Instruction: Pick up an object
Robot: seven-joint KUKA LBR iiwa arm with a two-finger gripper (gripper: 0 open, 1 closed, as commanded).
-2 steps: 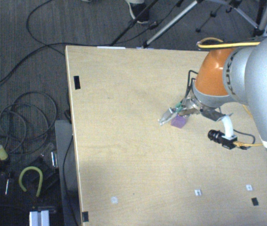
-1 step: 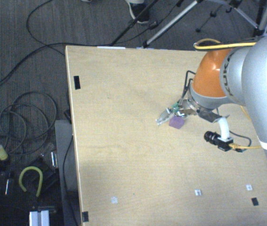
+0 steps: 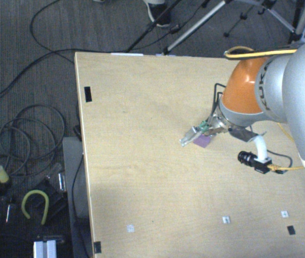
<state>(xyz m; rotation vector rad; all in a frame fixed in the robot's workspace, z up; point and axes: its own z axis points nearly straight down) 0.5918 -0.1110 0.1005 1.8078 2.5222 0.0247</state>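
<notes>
Gripper [image 3: 191, 137] low over tan bench [image 3: 141, 171], orange-banded arm [image 3: 249, 90] trailing off to its right. Purple piece [image 3: 202, 141] right at gripper, against its near side (touching or just under, can't tell). Can't tell how far open, or whether anything is gripped. Black tab [image 3: 87, 94] well left of gripper.

A small purple piece [image 3: 202, 141], flat and roughly four-sided, lies on the pale tan bench [image 3: 141, 176], right of its middle. Its finer shape and material are too small to tell.
</notes>
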